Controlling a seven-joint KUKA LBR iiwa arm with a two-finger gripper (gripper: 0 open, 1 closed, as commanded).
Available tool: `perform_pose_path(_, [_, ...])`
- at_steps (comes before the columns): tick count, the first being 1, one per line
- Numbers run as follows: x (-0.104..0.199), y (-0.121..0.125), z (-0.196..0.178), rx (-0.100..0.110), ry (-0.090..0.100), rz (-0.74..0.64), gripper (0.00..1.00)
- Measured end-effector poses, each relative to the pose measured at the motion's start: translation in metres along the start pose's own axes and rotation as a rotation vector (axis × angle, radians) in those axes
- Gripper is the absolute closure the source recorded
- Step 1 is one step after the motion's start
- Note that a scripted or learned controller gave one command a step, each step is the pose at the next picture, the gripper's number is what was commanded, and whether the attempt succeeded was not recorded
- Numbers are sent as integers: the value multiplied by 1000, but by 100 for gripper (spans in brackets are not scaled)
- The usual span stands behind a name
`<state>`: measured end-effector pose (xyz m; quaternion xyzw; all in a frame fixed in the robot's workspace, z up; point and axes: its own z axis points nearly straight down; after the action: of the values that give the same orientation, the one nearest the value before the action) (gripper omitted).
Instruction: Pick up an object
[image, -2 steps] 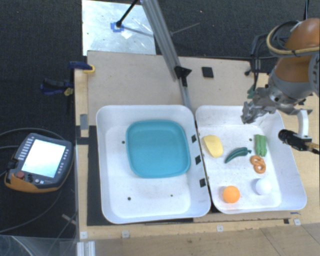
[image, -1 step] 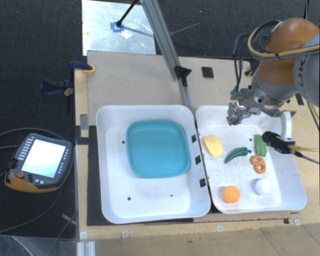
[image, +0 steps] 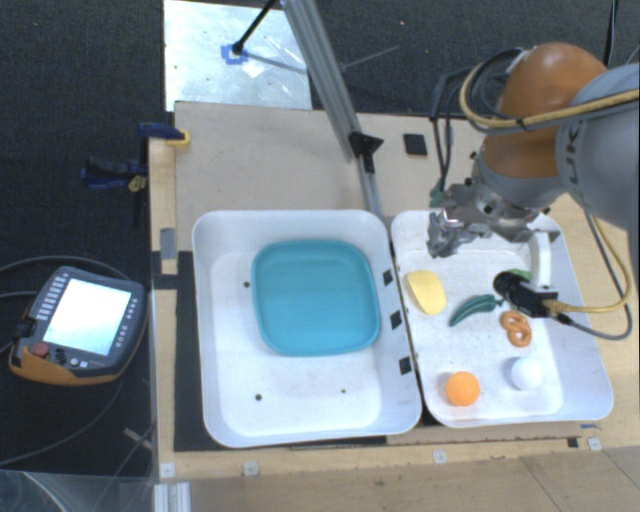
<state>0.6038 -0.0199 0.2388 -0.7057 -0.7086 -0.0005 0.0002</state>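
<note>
Yellow rounded soft-looking object (image: 426, 292) lies ungrasped just below the metal gripper (image: 444, 236); finger state cannot be told. Pick remains undone.

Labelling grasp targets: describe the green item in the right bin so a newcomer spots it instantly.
Look in the right bin, around its middle. The green pepper lies slanted between the yellow piece and the pretzel. It is the sole green, long, thin item there.
</note>
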Motion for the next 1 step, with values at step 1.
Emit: perform_pose_path(1, [53,-27,-4,-1,0,-1,100])
